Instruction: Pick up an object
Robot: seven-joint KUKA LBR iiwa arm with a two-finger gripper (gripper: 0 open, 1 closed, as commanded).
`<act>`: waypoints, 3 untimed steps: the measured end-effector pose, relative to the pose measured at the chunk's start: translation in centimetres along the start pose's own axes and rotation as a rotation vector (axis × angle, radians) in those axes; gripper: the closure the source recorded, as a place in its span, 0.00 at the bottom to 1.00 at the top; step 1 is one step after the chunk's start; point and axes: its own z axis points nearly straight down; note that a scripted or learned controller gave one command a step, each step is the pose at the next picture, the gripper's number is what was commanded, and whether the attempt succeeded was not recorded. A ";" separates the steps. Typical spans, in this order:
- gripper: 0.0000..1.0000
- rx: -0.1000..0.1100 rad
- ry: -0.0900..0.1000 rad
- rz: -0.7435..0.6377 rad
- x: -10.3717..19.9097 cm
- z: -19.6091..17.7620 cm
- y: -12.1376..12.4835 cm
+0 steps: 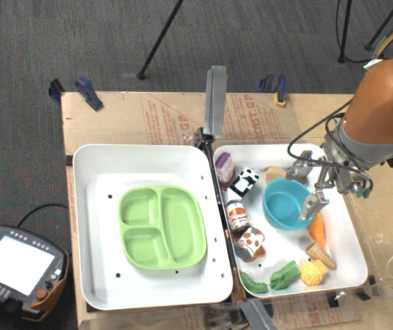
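Two-finger gripper [315, 192] over right white bin's [358, 253] far right part, jaws spread, straddling round blue plastic bowl's [284, 206] right rim, not clamped.

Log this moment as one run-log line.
arm: over right white bin | gripper: at round blue plastic bowl rim | grasp: unconfirmed

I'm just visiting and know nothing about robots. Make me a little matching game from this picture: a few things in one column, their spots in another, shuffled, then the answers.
Things:
1. green tray
2. blue bowl
3. carrot
4. corn cob

Places:
A. right bin, near its front right corner
B. left bin, in the middle
C. right bin, just right of the bowl
D. right bin, under the gripper

Pairs: 1-B, 2-D, 3-C, 4-A
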 end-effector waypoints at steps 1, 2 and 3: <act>0.00 -0.001 0.005 0.015 3.5 12.2 0.1; 0.00 0.000 -0.003 0.176 -4.1 11.9 1.9; 0.00 0.002 0.000 0.096 3.1 11.9 -4.1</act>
